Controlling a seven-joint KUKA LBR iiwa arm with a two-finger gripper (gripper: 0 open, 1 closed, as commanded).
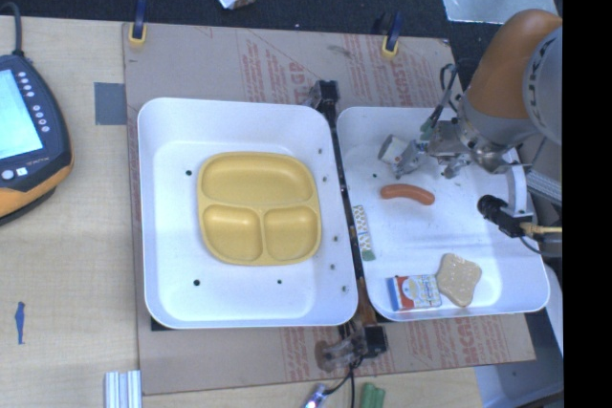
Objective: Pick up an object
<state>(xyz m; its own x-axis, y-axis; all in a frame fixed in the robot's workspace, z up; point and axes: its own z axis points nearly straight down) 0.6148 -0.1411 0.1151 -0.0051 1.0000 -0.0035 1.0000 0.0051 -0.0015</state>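
Sausage (407,195), short, reddish-brown and slightly curved, lies flat in the middle of the right bin (535,287), just below the gripper (426,153), whose fingers hold nothing; open or closed, I cannot tell.

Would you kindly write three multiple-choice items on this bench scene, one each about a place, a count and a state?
1. Where does the yellow three-compartment plastic tray lie?
A. in the left white bin
B. in the right white bin
C. on the cardboard

2. How many loose things lie in the right bin?
A. one
B. three
C. six

3. How does the reddish toy sausage stand to the gripper?
A. clamped between its fingers
B. lying on the bin floor below it
C. hanging from it

Key: 1 A, the tray fills the left bin's floor; 2 B, sausage, small printed carton, tan bread slice; 3 B, it lies flat, apart from the gripper.
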